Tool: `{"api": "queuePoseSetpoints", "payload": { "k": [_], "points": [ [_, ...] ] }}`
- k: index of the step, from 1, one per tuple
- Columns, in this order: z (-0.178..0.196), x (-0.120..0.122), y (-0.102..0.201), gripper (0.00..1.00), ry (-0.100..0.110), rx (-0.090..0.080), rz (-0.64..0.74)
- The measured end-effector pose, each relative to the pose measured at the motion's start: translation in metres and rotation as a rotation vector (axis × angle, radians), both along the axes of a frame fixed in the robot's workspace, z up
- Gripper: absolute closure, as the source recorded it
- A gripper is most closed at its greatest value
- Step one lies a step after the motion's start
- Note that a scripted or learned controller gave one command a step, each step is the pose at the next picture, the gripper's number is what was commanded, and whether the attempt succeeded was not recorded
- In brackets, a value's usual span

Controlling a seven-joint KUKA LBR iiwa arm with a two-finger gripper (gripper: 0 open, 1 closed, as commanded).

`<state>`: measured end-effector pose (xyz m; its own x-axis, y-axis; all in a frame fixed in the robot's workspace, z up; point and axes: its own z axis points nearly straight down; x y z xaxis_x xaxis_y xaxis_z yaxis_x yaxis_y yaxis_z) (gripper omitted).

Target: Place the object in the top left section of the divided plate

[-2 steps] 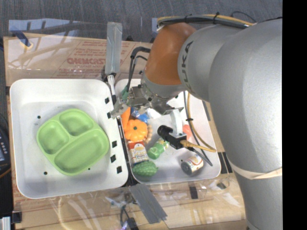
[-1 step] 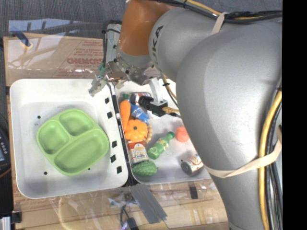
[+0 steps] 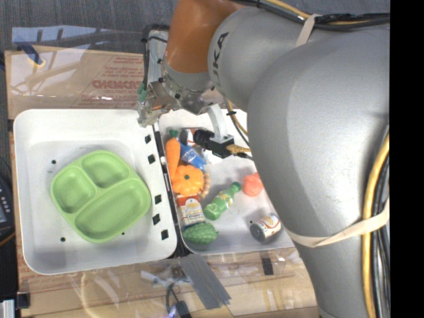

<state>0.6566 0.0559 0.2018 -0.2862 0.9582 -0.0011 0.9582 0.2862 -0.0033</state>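
Lost much of the right bin (image 3: 228, 244) behind the grey arm (image 3: 318, 131), which crossed in from the right and cut off that bin's far and right-hand rims. Could not tell the state of the gripper (image 3: 154, 108): saw just a dark cluster of metal below the orange band (image 3: 195, 32), above the far end of the wall between the two bins, too tangled to read as wide, narrow or gripping.

Could not tell which piece was the task's object; found every loose item in the right bin. Made out a carrot (image 3: 172, 156) along the dividing wall, a blue item (image 3: 193, 156) just beside it and hard to identify, an orange pumpkin-like toy (image 3: 187, 181) below them, then a red-labelled bottle (image 3: 190, 211) and a bumpy green piece (image 3: 201, 233) at the near rim. Noted a green bottle (image 3: 222, 202) lying tilted mid-bin, with a pink-orange lump (image 3: 252, 185) and a small can (image 3: 265, 227) close to the arm's edge.

Found the divided plate (image 3: 101, 194) in the left bin (image 3: 26, 177), well apart from the toys, white floor showing on every side and widest toward the far rim.
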Motion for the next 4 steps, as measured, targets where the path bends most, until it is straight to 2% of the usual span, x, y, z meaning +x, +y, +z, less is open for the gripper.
{"api": "queuePoseSetpoints", "payload": {
  "k": [1,2,3,4],
  "points": [
    [-0.005,0.000,0.067,1.00,-0.003,0.002,0.099],
    [0.104,0.001,0.015,1.00,-0.007,0.002,0.019],
    [0.133,-0.004,0.072,1.00,-0.002,0.000,-0.157],
    [0.046,-0.009,0.057,1.00,0.003,-0.001,-0.368]
  ]
}}
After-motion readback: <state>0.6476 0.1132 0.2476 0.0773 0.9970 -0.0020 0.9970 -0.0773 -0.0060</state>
